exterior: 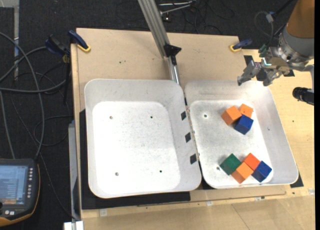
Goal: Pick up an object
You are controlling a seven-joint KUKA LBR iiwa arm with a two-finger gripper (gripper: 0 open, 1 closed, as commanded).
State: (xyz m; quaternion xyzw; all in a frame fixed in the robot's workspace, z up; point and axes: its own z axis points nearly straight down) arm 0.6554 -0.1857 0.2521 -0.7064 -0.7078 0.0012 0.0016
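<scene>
Several small blocks lie in the right bin (pixel 280 139). Near its far side two orange blocks (pixel 231 115) (pixel 246 110) touch a blue block (pixel 244 124). Toward the near edge a green block (pixel 231 164), an orange block (pixel 242 172), a red-orange block (pixel 251 161) and a second blue block (pixel 261 171) huddle together. My gripper (pixel 258 75) hangs above the far rim of the right bin, beyond the upper cluster. It is open, with nothing between its fingers.
The left bin (pixel 95 139) lies beside the right one, their rims meeting mid-bench. A slanted metal pole (pixel 152 16) comes down to the far junction of the bins. Clamps (pixel 79 41) (pixel 241 45) grip the board's far corners. A tablet (pixel 15 189) rests at the lower left.
</scene>
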